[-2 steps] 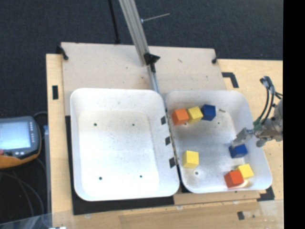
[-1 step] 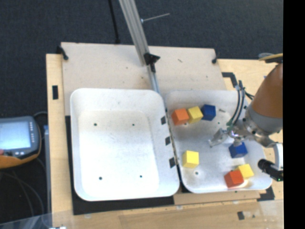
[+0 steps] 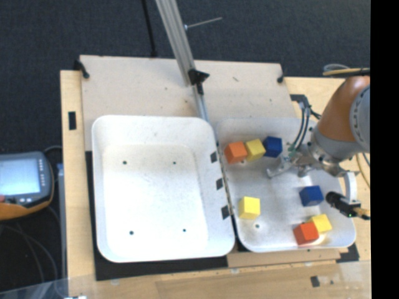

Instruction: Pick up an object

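My gripper [image 3: 292, 166] hangs over the right bin [image 3: 274, 195], just right of a row of three blocks along the bin's far side: an orange block [image 3: 235, 151], a yellow block [image 3: 255, 148] and a blue block [image 3: 272, 146]. A second blue block [image 3: 310, 195] lies just below the gripper in the view. Another yellow block [image 3: 249, 207] sits near the bin's left wall. At the near right corner a yellow block [image 3: 322, 222] touches a red-orange block [image 3: 305, 232]. I see nothing held.
The left bin [image 3: 100, 132] lies beside the right one, their walls meeting mid-bench. A slanted metal rail [image 3: 177, 36] rises from behind the bins. The arm's orange band [image 3: 340, 114] is above the right bin's far right. A small screen device [image 3: 22, 179] sits off the bench at left.
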You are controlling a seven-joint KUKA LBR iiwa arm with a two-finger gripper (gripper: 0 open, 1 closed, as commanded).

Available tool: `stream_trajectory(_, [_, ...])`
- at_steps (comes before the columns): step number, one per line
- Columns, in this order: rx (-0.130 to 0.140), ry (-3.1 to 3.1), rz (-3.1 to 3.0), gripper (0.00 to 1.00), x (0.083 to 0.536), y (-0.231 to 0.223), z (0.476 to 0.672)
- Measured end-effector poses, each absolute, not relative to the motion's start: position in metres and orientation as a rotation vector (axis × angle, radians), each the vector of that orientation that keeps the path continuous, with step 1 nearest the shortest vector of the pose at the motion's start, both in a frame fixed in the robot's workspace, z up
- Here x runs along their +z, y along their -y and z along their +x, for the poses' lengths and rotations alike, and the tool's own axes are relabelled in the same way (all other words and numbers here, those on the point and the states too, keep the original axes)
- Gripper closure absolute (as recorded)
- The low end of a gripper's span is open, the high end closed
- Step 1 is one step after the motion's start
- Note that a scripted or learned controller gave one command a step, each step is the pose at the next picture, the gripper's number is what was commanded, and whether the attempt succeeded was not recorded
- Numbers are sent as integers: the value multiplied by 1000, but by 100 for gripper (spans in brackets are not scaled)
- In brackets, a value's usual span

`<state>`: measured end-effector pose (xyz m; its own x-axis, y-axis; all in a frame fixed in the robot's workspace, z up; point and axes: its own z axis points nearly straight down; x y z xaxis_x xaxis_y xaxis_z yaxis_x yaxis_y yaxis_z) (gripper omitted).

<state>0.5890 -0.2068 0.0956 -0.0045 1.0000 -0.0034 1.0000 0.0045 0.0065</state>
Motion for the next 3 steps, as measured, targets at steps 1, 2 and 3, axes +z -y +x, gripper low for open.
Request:
stream_trajectory(1, [-7, -2237, 2214, 0, 97, 182, 648])
stream_trajectory(2, [-9, -2233, 2209, 100, 108, 186, 647])
stream_trajectory(3, [2, -2227, 2214, 100, 137, 130, 618])
